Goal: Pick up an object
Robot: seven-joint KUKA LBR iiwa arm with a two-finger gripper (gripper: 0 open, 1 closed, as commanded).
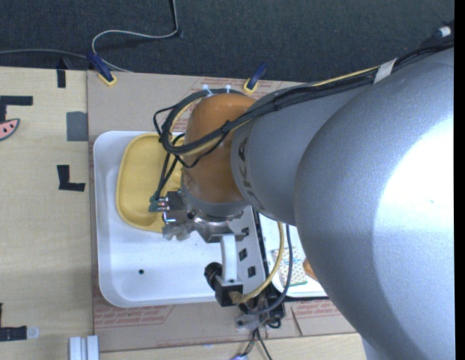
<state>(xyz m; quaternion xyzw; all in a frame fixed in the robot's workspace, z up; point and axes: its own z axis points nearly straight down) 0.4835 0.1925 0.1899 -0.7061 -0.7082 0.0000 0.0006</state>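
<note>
A yellow rounded object (139, 178), like a shallow dish, lies in the upper left part of the left white bin (112, 276). My gripper (172, 223) reaches down into this bin at the yellow object's lower right edge. The grey arm and its orange band (214, 148) hide most of the gripper and the right part of the yellow object. I cannot tell whether the gripper touches the object.
A tiny dark speck (141, 271) lies on the left bin's floor. A sliver of the right bin (292, 265) shows under the arm, with something orange (307, 267) in it. Two blue and yellow clamps (103, 70) (255, 77) sit at the bins' far edge.
</note>
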